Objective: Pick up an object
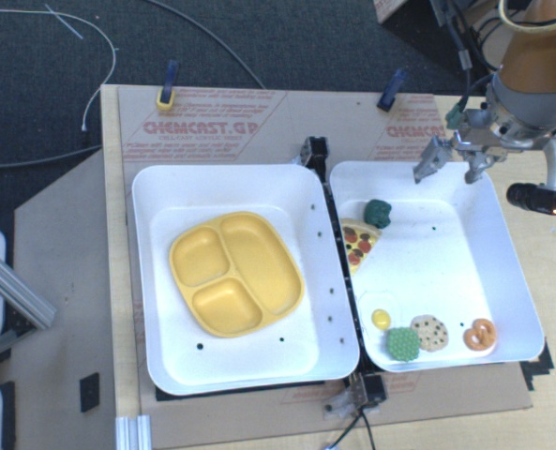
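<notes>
My gripper [453,164] hangs over the far edge of the right bin [503,251], its two fingers spread apart and nothing between them. In that bin lie a dark green broccoli piece [378,213] and a pizza slice [358,241] near the left wall. Along the front lie a small yellow piece [381,320], a light green round piece [403,343], a cookie [429,331] and a pretzel [480,335]. The gripper is well above and to the right of the broccoli.
The left bin [156,251] holds a yellow divided plate [235,272]. Black clamps [314,150] join the bins at the middle. Two blue clips [169,82] hold the cardboard at the back. The arm's orange band [537,59] rises at the top right.
</notes>
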